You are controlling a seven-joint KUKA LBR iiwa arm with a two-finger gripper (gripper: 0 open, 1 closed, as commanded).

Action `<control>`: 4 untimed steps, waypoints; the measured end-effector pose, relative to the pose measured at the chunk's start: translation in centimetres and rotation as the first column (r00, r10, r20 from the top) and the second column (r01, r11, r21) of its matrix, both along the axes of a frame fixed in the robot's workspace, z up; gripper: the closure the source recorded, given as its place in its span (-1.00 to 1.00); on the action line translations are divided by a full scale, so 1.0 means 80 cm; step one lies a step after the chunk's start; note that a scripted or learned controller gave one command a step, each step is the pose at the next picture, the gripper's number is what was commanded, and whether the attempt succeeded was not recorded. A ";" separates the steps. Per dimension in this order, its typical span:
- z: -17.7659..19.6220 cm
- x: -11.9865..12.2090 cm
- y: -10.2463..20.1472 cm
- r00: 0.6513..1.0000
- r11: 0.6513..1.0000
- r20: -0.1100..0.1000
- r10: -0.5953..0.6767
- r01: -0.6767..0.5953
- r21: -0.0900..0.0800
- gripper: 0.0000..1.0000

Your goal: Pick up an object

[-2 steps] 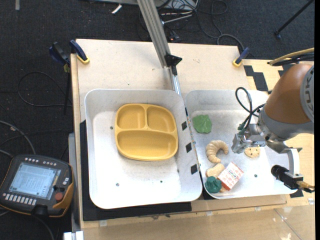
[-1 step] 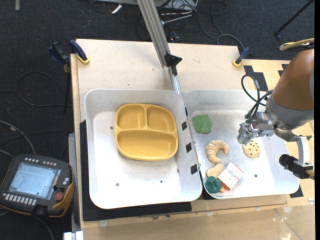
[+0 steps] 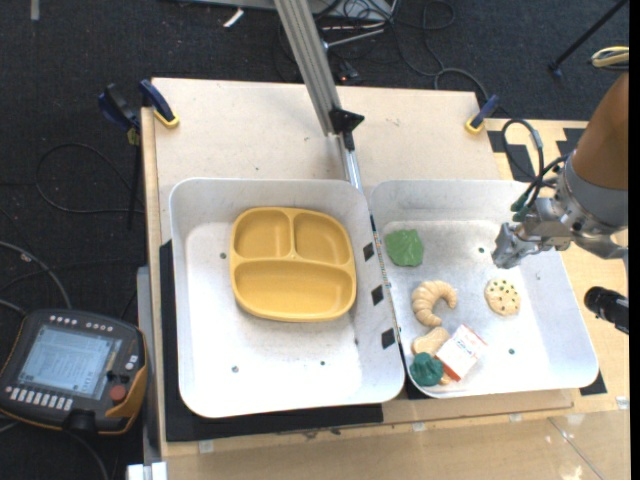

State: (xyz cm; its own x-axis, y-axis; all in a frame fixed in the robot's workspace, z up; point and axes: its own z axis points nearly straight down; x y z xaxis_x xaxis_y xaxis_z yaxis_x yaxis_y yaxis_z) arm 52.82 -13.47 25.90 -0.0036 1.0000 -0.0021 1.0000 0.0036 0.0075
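Observation:
The right bin [image 3: 560,363] holds a green flat piece [image 3: 405,247], a beige curled croissant-like piece [image 3: 433,301], a round tan cookie with dark dots [image 3: 502,296], a small white and red box [image 3: 461,353], a dark green lump [image 3: 428,369] and a pale beige piece [image 3: 430,341]. My gripper [image 3: 507,249] hangs over the right bin, just above and slightly left of the cookie. Nothing shows between its fingers.
A yellow three-compartment tray [image 3: 293,263] lies in the left bin [image 3: 200,368]. A slanted metal pole [image 3: 312,53] crosses the back and ends at the seam between the bins. A teach pendant [image 3: 70,368] lies on the floor at the left.

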 end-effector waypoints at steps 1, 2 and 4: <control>-0.017 0.021 0.064 1.000 1.000 -0.007 0.003 -0.003 0.003 1.00; -0.010 0.054 0.133 1.000 1.000 -0.005 0.005 -0.005 0.004 1.00; -0.017 0.106 0.248 1.000 1.000 -0.005 0.003 -0.003 0.003 1.00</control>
